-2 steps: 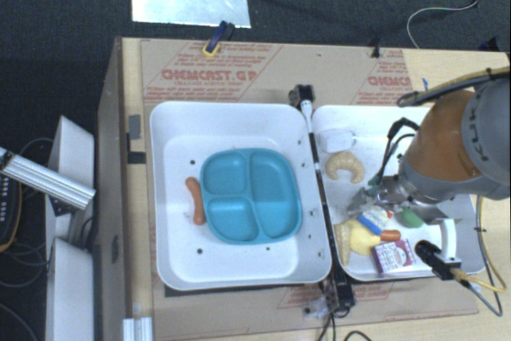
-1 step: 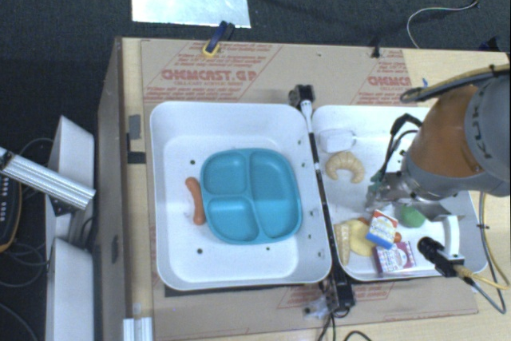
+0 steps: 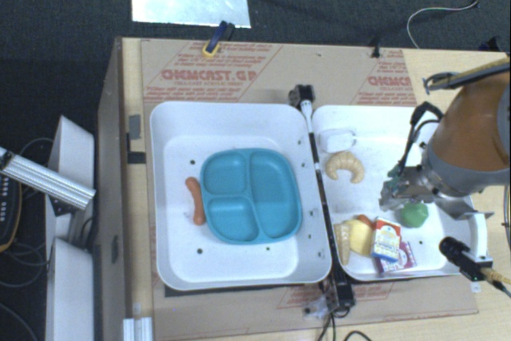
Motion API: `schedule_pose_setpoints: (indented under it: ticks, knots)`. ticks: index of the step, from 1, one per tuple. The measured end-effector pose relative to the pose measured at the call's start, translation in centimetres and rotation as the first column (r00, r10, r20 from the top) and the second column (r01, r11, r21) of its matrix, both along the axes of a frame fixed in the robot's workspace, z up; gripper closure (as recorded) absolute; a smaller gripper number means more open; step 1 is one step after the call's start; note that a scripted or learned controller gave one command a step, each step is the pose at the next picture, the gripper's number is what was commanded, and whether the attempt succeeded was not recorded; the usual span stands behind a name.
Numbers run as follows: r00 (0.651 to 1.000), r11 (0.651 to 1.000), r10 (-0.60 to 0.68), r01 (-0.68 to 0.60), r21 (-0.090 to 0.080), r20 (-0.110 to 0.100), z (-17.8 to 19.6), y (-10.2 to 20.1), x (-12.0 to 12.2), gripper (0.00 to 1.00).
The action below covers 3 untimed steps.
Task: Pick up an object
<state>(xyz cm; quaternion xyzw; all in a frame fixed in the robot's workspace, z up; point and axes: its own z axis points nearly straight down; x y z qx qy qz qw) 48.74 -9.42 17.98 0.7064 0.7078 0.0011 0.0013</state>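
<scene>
Cardboard-topped counter (image 3: 239,72), two bins: end effector (image 3: 402,194) down in the right bin (image 3: 375,120), touching a green object (image 3: 414,213); grip state unclear, nothing lifted yet.

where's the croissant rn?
The croissant lies in the right bin, near its left wall, just below a small white cup and up-left of the green object by the gripper.

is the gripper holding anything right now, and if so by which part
It cannot be told. The gripper sits low in the right bin, right beside the green round object, but the arm's wrist hides whether anything is gripped.
</scene>
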Motion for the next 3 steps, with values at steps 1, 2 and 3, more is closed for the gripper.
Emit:
schedule_pose_setpoints:
  ticks: [1, 2, 3]
  knots:
    - [1.000, 1.000, 0.000, 0.000, 0.000, -0.001, 0.0, 0.0, 0.0, 0.00]
    - [1.000, 1.000, -0.002, 0.002, 0.000, -0.004, -7.1, -6.4, 2.1, 0.00]
    - [1.000, 1.000, 0.001, -0.001, 0.000, -0.002, -9.6, -2.4, 8.7, 0.00]
